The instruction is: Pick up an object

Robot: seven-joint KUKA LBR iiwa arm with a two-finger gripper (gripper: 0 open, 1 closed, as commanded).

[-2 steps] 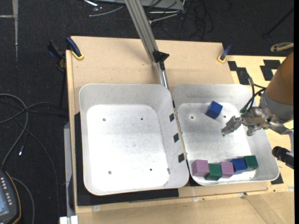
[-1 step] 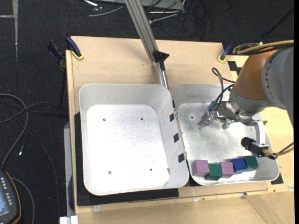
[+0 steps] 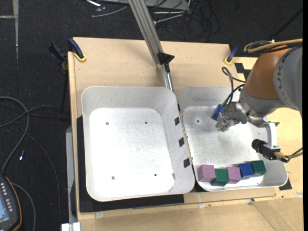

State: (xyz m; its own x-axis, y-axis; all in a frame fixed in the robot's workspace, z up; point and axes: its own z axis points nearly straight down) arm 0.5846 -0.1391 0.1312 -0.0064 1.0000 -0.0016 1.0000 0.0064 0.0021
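The hand [image 3: 223, 124] is hanging over the upper middle of the right bin [image 3: 199, 110], pointing down at the speckled white floor. Seen from above, its tip is too hidden by the wrist to tell how it is set, and nothing is showing in its grip. A small blue part is sitting on the wrist just to its left, with dark cables looping up from there. The grey arm [image 3: 284, 88] with its orange band is reaching in from the right, crossing over the bin's right rim.

The blocks are lying well apart from the hand, lined up along the bin's near wall. A purple block [image 3: 206, 172] is sitting at the left end, a dark green block [image 3: 221, 176] is touching it, then a second purple block [image 3: 234, 173], a blue block [image 3: 247, 169] and a green block [image 3: 258, 167] toward the right corner.

The left bin [image 3: 96, 105] is resting beside the right one, their rims overlapping. Both are sitting on the wooden counter [image 3: 120, 61]. A metal rail [image 3: 147, 25] is slanting down from the top toward the seam between the bins.
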